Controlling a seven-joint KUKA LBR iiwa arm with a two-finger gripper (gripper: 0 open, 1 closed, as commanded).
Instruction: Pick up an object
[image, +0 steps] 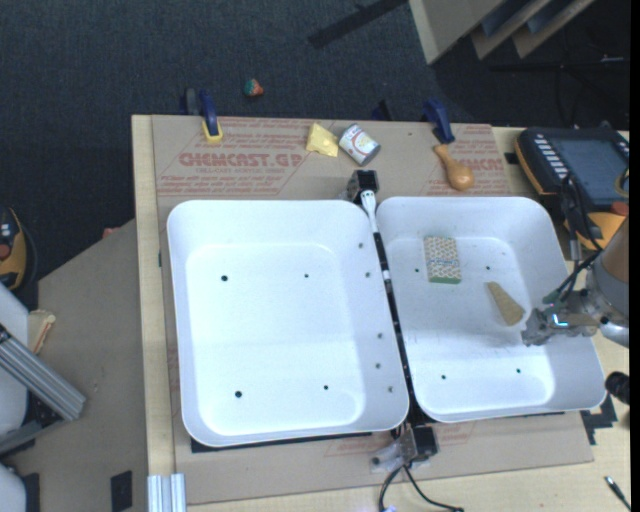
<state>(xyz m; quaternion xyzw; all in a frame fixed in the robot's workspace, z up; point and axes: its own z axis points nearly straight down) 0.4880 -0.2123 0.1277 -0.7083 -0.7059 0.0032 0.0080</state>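
tan wooden wedge (505, 302), slanted, in right bin (480, 395)

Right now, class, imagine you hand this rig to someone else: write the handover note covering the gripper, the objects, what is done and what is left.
Gripper: low at the right edge of the right bin; whether open or shut cannot be told. It holds nothing visible.
Objects: a patterned block and a tan wedge lie in the right bin, the wedge just left of the gripper. The left bin sits beside it.
Done: nothing picked.
Left: grasp one object, probably the wedge, and lift it.
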